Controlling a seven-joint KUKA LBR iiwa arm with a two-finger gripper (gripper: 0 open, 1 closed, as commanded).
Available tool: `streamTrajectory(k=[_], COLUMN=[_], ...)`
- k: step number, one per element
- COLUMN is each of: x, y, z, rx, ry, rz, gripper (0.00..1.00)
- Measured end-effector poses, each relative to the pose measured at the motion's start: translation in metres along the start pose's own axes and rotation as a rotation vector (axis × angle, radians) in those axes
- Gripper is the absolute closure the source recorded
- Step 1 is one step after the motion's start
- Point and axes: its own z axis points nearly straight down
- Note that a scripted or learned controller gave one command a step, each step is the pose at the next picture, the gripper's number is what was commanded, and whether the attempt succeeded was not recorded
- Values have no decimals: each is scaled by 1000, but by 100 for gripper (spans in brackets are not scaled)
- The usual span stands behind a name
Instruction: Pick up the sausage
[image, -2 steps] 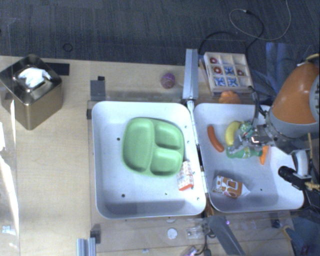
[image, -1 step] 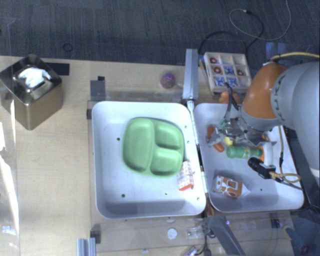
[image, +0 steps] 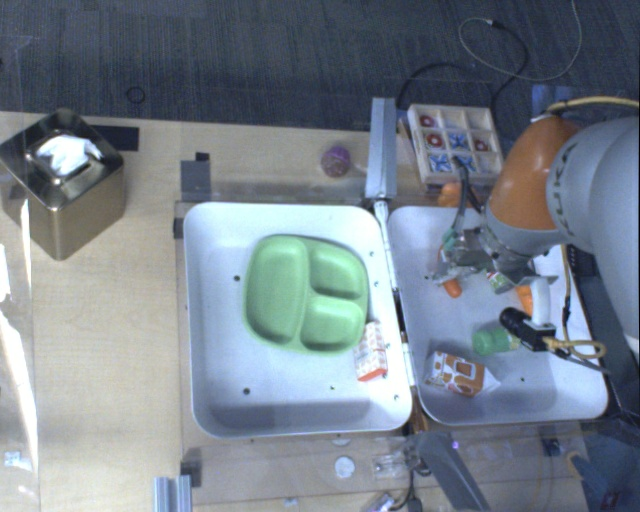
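Approach step in hand. The pincer (image: 465, 252) hangs over the far half of the right bin (image: 522, 386). Its opening cannot be told, and no hold is evident. The presumed sausage (image: 452, 288), a small orange piece, lies just beside it toward the bin's centre. Next move calls for centring over the piece, descending and closing.

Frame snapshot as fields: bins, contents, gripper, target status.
left bin: green plate; small carton by the plate's lower right corner
right bin: orange piece, green piece, brown packet
gripper: over the right bin's upper part, just above the orange piece
sausage: unclear; possibly the orange piece
held: nothing visibly gripped
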Motion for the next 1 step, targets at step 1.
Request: streamTrajectory(k=[1], x=[13], y=[32], z=[-87], rx=[13], ry=[4], rz=[-131], gripper=[100])
